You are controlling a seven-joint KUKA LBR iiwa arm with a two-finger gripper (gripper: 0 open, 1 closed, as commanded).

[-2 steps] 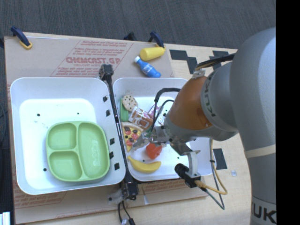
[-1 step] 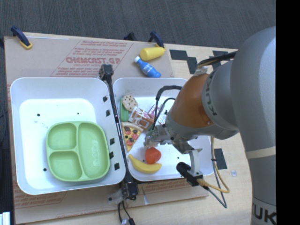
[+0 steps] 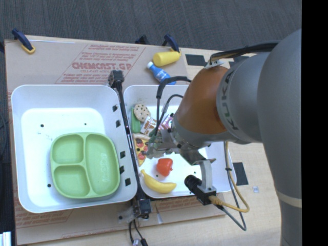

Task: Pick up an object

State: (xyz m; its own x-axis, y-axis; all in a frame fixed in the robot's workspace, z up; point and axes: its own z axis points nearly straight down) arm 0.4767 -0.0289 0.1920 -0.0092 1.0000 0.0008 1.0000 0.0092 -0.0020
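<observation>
Wrist [image 3: 205, 111] hides my hand — grip unclear; banana [image 3: 158, 183] and tomato [image 3: 164, 166] lie unpicked, lower centre.

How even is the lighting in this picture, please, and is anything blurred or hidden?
Camera view: light is soft and even, without glare on the white bins; the tray, tomato and banana look sharp; the arm looms large and hides much of the right bin.
</observation>
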